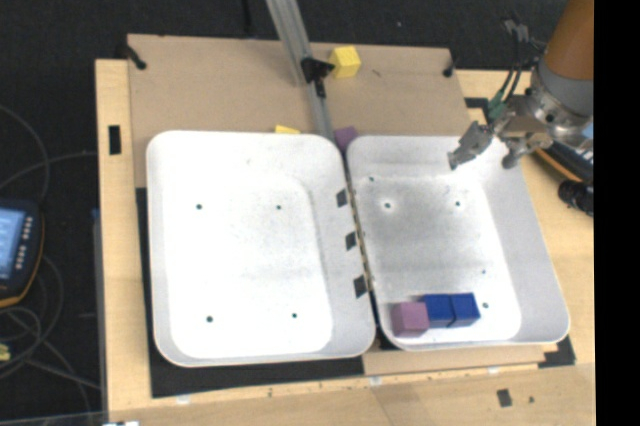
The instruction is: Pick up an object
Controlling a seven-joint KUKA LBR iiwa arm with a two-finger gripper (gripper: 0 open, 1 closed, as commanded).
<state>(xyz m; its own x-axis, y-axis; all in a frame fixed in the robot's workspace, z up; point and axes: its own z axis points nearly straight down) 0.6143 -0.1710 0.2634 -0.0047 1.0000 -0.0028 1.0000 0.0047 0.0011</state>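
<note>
A grey robot arm with an orange band above its wrist reaches in from the right edge of the frame, and its two-finger gripper hangs over the upper right corner of the right shallow white plastic bin. The two fingers point down and towards the left, one at the left over the bin's floor and the other further right near the bin's rim. The jaws are spread, with a clear gap and nothing between them.

The things to pick up lie well apart from the gripper, at the lower edge of the right bin, in the lower middle of the frame. A small purple cube sits at the left, and a dark blue block touches its right side; the blue block looks like two cubes joined or set side by side, though I cannot tell which.

The left shallow white plastic bin lies beside the right one, their inner rims touching along the middle of the frame. Both bins rest on a light wooden table with a brown cardboard sheet under their upper part.

A small yellow cube lies on the cardboard above the bins, just beside a slanted grey metal rail that runs from the top of the frame down to the gap between the bins. A small purple piece peeks out at the upper rim between the bins, and a yellow sliver shows just above the left bin's upper rim.
</note>
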